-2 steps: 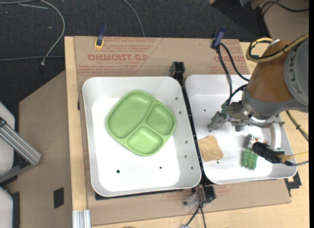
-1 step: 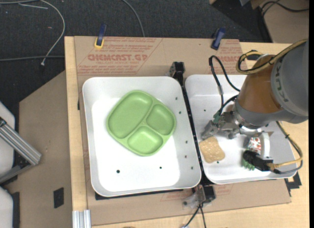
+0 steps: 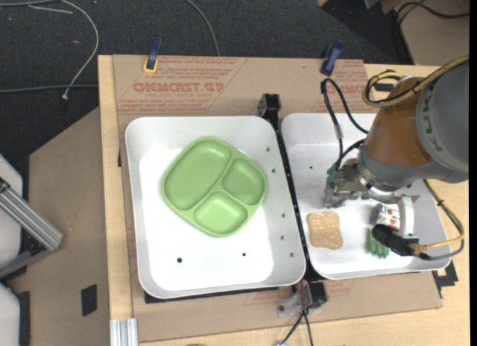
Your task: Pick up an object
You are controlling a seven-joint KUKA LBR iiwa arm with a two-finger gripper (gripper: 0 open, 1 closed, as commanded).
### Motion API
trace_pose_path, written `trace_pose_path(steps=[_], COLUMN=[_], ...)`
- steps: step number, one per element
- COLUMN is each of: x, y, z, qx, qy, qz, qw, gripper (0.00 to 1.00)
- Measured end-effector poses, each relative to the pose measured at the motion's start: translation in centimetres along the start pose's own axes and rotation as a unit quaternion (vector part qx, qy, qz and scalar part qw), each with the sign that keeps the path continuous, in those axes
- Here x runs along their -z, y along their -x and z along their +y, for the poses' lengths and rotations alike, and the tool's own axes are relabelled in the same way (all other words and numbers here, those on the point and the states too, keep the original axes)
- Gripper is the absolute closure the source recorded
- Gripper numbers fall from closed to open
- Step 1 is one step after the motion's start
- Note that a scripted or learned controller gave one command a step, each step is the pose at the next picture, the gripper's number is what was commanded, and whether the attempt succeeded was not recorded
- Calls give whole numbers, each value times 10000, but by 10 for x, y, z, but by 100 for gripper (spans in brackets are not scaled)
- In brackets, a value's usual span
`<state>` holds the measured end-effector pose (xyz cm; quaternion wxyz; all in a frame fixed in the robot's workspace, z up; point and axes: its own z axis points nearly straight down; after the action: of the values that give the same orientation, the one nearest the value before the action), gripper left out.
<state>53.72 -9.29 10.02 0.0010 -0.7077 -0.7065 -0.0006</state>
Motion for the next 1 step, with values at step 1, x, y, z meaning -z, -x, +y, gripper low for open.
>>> trace_pose_path(steps=[1], x=[56], y=[0], z=[12], qx=[15], qy=[38], qz=[-16], qw=[10000], gripper=[100])
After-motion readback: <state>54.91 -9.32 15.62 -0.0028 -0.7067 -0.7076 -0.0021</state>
